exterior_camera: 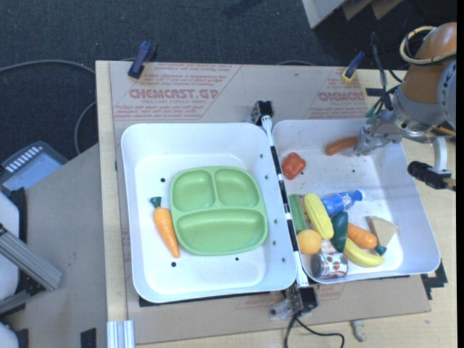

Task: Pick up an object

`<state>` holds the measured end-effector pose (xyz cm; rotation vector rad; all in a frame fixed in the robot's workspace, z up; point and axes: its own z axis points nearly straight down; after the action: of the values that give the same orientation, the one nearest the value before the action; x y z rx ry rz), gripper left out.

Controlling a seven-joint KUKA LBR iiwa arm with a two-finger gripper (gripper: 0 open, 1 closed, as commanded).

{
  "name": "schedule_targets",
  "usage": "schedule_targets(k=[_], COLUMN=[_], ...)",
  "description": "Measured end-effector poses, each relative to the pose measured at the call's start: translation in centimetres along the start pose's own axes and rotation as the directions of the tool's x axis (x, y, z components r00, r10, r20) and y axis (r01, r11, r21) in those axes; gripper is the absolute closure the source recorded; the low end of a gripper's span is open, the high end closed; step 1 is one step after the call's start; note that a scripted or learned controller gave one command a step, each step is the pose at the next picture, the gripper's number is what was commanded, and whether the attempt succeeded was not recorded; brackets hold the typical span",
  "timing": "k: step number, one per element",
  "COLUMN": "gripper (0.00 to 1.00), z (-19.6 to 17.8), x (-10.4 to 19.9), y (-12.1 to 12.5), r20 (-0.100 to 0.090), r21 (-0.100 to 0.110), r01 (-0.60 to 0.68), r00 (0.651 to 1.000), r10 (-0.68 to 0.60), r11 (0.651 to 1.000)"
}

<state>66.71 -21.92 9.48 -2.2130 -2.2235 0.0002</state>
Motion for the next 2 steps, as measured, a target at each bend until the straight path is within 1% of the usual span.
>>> schedule_targets(k=[1,2], gripper=[1.0,1.0], z=[1.0,-0.2], x=[0.7,0.2], y=[-2.9,-6.8], r20=[0.003,0.003], r21=[-0.003,-0.003], r01=[-0.005,-0.005], r00=[1.0,1.0], r10=[0.005,0.005], r11=[1.0,1.0])
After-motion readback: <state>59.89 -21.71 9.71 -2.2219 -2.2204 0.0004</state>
